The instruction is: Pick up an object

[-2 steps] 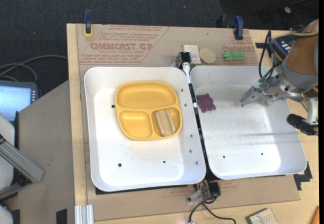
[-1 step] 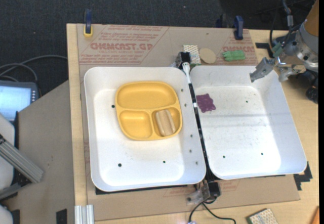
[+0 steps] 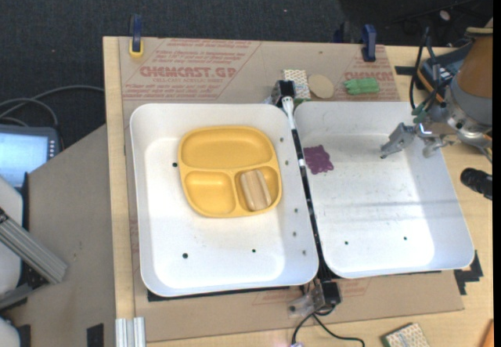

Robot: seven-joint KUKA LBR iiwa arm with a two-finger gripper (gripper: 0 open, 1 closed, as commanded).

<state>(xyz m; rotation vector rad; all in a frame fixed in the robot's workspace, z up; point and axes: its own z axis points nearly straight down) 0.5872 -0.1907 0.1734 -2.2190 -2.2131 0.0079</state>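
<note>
Spread apart and gripping nothing, my pincer (image 3: pixel 411 142) hangs over the right bin's (image 3: pixel 391 251) upper right part. Well to its left lies a purple scrap (image 3: pixel 318 159) — small, flat, ragged-edged — on that bin's floor, near the wall shared with the left bin (image 3: pixel 219 259).

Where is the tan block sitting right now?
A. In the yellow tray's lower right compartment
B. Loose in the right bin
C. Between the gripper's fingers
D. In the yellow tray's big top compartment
A: the tan block lies in the lower right compartment of the yellow tray, in the left bin.
</note>
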